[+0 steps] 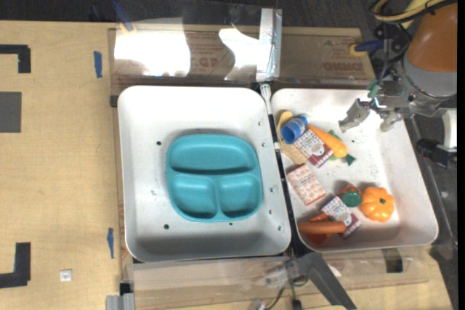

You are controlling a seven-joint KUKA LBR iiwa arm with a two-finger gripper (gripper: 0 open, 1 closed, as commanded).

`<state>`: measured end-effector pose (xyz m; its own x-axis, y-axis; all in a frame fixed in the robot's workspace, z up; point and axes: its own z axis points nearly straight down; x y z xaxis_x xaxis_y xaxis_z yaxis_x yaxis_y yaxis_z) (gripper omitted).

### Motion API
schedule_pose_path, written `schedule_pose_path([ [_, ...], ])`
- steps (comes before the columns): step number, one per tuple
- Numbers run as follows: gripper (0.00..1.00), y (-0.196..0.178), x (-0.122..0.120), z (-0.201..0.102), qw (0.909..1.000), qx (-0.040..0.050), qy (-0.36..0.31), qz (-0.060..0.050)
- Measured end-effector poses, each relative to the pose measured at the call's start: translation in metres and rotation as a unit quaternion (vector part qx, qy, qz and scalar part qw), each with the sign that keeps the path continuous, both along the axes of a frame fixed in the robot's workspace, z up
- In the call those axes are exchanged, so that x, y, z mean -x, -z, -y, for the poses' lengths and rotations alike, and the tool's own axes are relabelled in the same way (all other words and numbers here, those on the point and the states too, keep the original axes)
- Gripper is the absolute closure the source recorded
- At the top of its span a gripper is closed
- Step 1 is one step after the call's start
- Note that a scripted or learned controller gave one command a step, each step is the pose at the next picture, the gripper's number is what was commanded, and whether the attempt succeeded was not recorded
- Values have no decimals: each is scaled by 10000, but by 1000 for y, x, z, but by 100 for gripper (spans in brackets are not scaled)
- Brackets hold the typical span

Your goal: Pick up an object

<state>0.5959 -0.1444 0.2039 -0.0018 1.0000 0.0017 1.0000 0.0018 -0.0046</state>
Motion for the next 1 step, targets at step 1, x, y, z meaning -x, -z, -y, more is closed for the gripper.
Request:
schedule_pose_path([
  [1,0,95,-15,5,9964,30,-846,108],
])
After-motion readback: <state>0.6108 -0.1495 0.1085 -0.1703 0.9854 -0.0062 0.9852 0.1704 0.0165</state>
